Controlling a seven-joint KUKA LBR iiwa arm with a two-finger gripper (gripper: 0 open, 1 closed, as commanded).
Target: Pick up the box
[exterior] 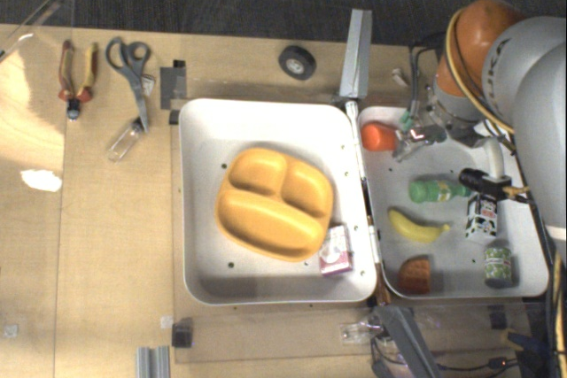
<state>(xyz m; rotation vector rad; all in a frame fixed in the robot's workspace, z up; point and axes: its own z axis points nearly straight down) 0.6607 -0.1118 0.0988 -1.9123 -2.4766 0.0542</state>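
Note:
The box (335,250) is small, pink and white, and lies in the front right corner of the left bin (204,190), pressed against a large yellow bread-shaped object (275,201). My gripper (410,140) hangs over the back left part of the right bin (532,283), beside an orange-red item (379,136). It is well behind and to the right of the box, across the wall between the bins. Nothing shows in its grasp.
The right bin holds a green bottle (436,189), a banana (416,227), a brown round item (415,273), a green can (499,265) and a black-and-white carton (482,215). Scissors (133,71), pliers (75,75) and a tape roll (297,62) lie on the bench.

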